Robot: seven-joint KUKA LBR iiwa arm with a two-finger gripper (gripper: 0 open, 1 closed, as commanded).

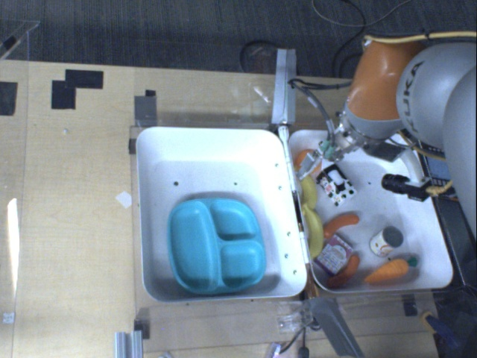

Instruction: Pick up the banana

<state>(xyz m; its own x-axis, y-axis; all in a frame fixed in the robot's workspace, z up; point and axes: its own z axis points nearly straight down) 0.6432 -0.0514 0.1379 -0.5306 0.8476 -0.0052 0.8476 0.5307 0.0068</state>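
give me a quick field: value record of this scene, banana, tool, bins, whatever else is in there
banana: lying along the left wall of the right bin
tool: at the upper left of the right bin, above the banana's far end
left bin: holds a blue divided tray
other items in right bin: carrot, sausage, purple packet, small white cup
task state: banana not yet picked up

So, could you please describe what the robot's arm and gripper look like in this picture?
The arm is a bulky, rounded body in light grey, with a broad orange band above the wrist. Thin dark cables loop along the wrist toward the gripper, which is a small black and white assembly with a touch of green near its mount. A black cylindrical part juts out beside it.
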